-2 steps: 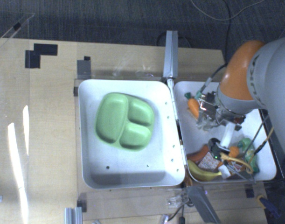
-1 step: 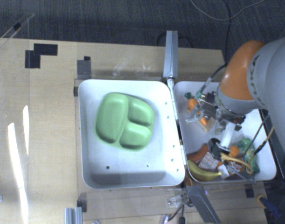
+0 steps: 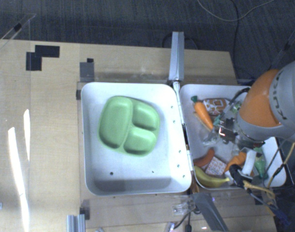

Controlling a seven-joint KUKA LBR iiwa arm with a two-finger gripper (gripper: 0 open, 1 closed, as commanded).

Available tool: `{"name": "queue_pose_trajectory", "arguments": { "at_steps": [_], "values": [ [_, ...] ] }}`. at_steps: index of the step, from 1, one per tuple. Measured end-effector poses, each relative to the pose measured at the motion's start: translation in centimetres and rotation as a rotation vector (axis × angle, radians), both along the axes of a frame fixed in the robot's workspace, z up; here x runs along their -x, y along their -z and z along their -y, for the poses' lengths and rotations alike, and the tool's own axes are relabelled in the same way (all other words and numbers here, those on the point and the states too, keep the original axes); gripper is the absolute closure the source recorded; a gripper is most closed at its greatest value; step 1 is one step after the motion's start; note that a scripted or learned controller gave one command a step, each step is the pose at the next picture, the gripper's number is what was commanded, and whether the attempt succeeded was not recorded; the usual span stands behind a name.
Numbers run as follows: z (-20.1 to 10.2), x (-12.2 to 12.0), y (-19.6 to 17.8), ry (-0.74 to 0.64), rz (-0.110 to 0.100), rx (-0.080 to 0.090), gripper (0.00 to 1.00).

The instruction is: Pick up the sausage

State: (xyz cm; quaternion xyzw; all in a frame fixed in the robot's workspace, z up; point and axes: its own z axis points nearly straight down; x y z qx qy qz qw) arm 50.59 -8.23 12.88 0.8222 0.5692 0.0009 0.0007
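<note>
gripper hangs over the right bin, just above the sausage; can't tell its grip.

Wooden bench bears two white bins, side by side

Divided plate in left bin; sausage behind banana in right bin.

Arm reaching from right, pincer lowered.
</note>
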Motion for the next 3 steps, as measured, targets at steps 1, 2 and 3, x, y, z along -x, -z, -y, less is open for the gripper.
{"name": "queue_pose_trajectory", "arguments": {
  "at_steps": [1,2,3],
  "values": [
    [0.6,1.4,3.9,-0.126,0.012,0.0,0.0],
    [0.6,1.2,2.7,-0.126,0.02,0.001,1.0],
    [-5.6,-1.7,-11.0,-0.259,0.003,0.0,1.0]
  ]
}}
